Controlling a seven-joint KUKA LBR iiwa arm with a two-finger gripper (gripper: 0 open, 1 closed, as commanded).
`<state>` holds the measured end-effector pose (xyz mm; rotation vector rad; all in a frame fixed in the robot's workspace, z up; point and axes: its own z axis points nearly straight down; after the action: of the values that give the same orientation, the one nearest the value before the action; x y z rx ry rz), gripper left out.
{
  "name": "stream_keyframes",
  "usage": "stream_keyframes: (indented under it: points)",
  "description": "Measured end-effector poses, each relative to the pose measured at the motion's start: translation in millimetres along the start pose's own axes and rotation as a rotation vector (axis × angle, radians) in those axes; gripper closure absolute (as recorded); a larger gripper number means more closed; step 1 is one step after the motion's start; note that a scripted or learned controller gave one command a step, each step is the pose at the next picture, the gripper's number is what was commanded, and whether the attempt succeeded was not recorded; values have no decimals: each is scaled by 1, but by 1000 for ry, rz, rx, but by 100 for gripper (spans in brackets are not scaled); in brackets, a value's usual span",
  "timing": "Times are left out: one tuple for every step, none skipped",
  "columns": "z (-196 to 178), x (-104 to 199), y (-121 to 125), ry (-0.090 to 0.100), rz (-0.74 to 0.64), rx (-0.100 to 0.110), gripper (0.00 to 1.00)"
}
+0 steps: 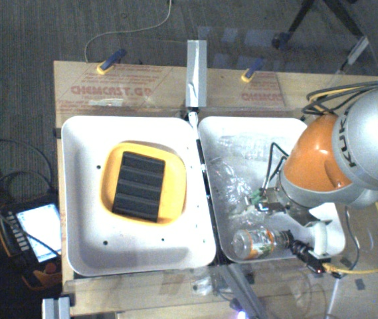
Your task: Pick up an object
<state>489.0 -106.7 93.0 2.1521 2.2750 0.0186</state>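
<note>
Two white bins on the surface, arm over the right one.

Left bin (76,198) holds a yellow tray (175,178) carrying a ribbed black block (139,185). Right bin (242,128) holds crumpled clear plastic wrap (232,181) and a clear plastic bottle (255,242) lying on its side near the front wall. Arm (328,158) covers the bin's right half.

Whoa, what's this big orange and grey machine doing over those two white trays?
It is a robot arm reaching in over the right bin, where its job is to pick something up. That bin holds a clear plastic bottle lying on its side near the front edge, plus some crumpled clear plastic wrap. The arm's wrist end sits right beside the bottle. The left bin holds a yellow tray with a black ridged block on it, untouched.
</note>
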Motion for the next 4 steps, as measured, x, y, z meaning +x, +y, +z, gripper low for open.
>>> stream_keyframes:
  points:
    - [-14, 2, 5, 4, -4, -11, 100]
    - [-8, 1, 6, -9, -127, -21, 100]
    - [-5, 0, 37, -5, -112, -10, 100]
    - [-92, 9, 124, -11, -251, 25, 100]
